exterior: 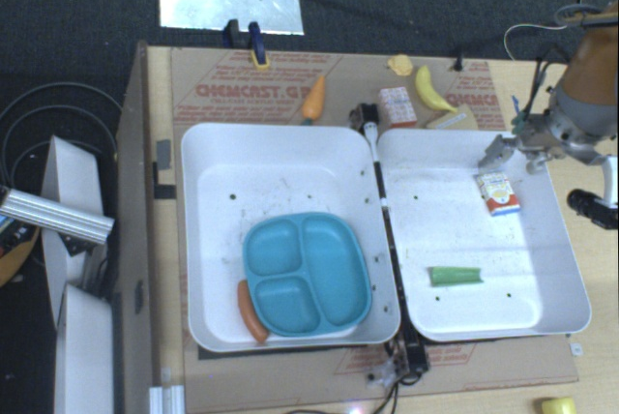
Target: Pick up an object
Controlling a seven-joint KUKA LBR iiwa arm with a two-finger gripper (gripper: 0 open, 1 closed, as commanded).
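In the right bin (542,306) a small white and red carton (498,192) lies near the far right side. A flat green piece (455,277) rests toward the bin's front. My gripper (517,154) hangs at the right bin's far right corner, just above and behind the carton. Its two fingers are spread open with nothing between them. In the left bin (208,209) a blue divided tray (308,272) sits at the front, with an orange sausage-shaped piece (251,310) beside its left front edge.
Behind the bins, on the cardboard, lie a carrot (313,99), a small pink box (397,105), a banana (430,91) and a pale yellow piece (400,65). The grey arm with its orange band (590,78) comes in from the right, with cables above it.
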